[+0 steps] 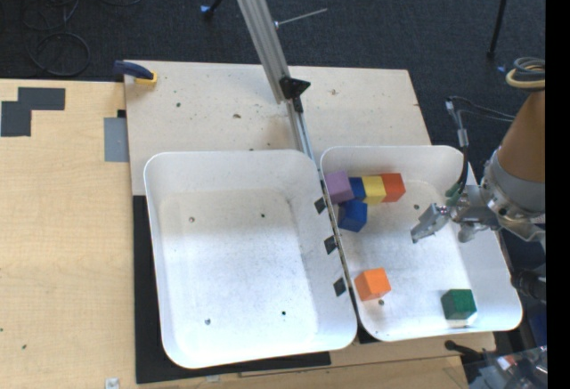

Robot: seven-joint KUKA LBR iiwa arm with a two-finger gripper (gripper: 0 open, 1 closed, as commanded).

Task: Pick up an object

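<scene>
Everything here is placed against the right bin (419, 160), the white tray on the arm's side of the bench.

Nearest the camera, a green block (460, 303) sat in that bin's front corner on the arm's side, apart from everything else. A little farther in, an orange block (373, 283) lay close to the bin's wall shared with the left bin (232, 263), beside the black clips on that divide.

Farther back, over the middle of the right bin's arm-side half, the gripper (430, 229) hung above bare white floor, its grey fingers spread apart with nothing between them. It was well apart from the green block and from the orange one. The orange-banded arm (525, 147) rose behind it past the bin's edge.

Farther still, against the shared wall, a blue block (354, 215) lay just in front of a row at the bin's back: a purple block (337, 186) at the wall, then a second blue one, hardly visible, a yellow block (375, 189) and a red-orange block (393, 186), all touching side by side.

Beyond the right bin's back rim, a slanted aluminium rail (263, 27) stood up from the bench (214, 107).
</scene>
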